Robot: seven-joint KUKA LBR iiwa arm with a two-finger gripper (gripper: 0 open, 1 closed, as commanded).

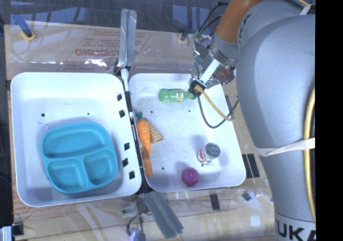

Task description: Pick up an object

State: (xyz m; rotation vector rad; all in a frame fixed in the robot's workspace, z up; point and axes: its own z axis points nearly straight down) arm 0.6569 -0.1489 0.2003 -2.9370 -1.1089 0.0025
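Note:
The right bin [228, 127] holds a green bottle [172, 95] lying on its side near the back. An orange carrot [143, 143] lies along the bin's left wall, and a tan ridged piece [155, 134] rests against it. A purple ball [189, 176] sits near the front edge, with a small silver-lidded jar [209, 153] just behind it to the right. My gripper [208, 68] hangs over the bin's back right corner, just right of the green bottle and apart from it. Nothing shows in its grasp.
The left bin [32, 90] holds a blue divided tray [80, 157] toward its front. A ridge with black clips [126, 127] separates the two bins. The arm's large grey body [278, 100] looms over the right side of the bench.

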